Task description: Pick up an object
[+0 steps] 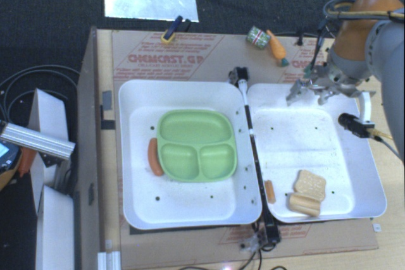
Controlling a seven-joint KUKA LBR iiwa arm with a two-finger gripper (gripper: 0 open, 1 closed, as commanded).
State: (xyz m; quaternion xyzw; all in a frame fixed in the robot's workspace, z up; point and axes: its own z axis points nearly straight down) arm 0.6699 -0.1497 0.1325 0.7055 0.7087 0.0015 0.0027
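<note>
Above the far edge of the right bin (354,155), the gripper (314,93) is being held with its fingers spread apart and nothing between them. Near that bin's front corner, a cracker (310,183) is lying against a bread roll (304,204), with a small orange piece (270,191) just beside them. Within the left bin (136,136), a green divided plate (197,145) is being flanked by a sausage (154,157) touching its left rim.

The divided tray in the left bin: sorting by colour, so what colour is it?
Light green tray, clearest in the camera view.
</note>
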